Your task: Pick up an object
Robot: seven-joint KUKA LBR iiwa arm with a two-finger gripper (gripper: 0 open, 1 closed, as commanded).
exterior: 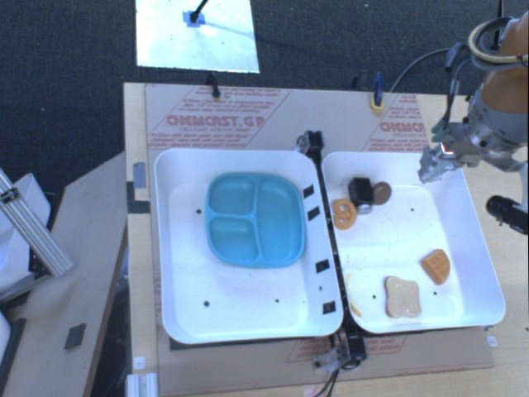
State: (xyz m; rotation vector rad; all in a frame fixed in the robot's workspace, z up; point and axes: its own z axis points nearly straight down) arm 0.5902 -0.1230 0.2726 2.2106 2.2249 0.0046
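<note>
Surface (107, 222): pale wooden board carrying both bins, its near edge closest to the camera.
Toast slice (402, 298): pale, flat, roughly square with rounded corners and a matte crumb look; it lies near the front of the right bin (483, 246), lowest in the view.
Waffle piece (436, 266): orange-brown, small and blocky with a faintly gridded face; it sits just behind and to the right of the toast slice, apart from it.
Yellow sliver (353, 304): thin curved strip against the right bin's inner wall; too small to identify.
Blue plate (252, 220): smooth light-blue plastic, rounded square, moulded into three compartments; it lies flat in the middle of the left bin (178, 255).
Pretzel (344, 214): orange ring-like piece beside the divider between the bins.
Black block (360, 193): dark, boxy, touching a brown disc (381, 193) just to its right.
Cardboard sheet (248, 114): tan, printed with red lettering, lying under both bins.
Hand (433, 167): grey metal, poised over the far right corner of the right bin, well apart from every object; whether its fingers are spread or closed cannot be told, and nothing is seen between them.
Step in hand: judged to be the approach, with no object yet reached.
Next move: likely calls for travel inward and downward over one chosen object, with the fingers straddling it; the low, flat toast slice would probably offer little edge to grip, the blocky pieces more.
</note>
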